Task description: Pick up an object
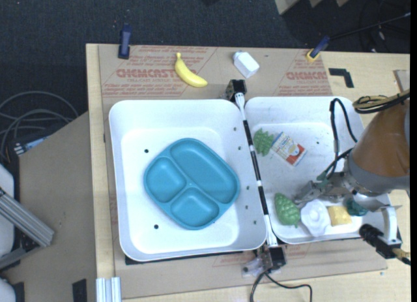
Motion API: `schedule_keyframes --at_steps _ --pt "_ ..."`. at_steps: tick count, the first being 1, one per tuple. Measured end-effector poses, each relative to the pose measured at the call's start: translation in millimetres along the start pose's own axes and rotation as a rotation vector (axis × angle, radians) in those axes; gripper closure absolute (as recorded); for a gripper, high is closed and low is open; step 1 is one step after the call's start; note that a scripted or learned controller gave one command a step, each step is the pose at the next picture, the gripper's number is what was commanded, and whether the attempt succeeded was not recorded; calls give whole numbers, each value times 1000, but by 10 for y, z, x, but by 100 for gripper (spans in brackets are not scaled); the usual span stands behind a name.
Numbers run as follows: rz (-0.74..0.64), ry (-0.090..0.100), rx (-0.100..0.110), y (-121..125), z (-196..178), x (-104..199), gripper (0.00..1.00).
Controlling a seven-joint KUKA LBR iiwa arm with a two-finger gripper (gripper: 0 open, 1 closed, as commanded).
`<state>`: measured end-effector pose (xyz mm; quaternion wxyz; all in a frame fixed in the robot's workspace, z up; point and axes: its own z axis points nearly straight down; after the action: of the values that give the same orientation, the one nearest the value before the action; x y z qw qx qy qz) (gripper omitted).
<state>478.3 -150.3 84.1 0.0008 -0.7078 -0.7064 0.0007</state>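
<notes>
Bench carries two white bins [124, 164]. I see gripper [324, 196] low in right bin, finger state unreadable. Green toy [287, 210] at its 8 o'clock, white object [315, 218] just below.

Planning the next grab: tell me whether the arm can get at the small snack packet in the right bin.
Probably yes. The packet lies flat and apart from other things in the right bin, open from above, and the arm already hangs nearby.

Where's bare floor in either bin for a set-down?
Left bin: bare strips between the blue tray and the walls, widest along the far side. Right bin: bare far strip beyond the small carton. Near end is crowded: green toy, white piece, yellow block, gripper.
</notes>
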Motion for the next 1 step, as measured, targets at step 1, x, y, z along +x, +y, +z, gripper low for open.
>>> schedule_keyframes --at_steps 1 --pt "-3 0 -3 208 -1006 685 0"
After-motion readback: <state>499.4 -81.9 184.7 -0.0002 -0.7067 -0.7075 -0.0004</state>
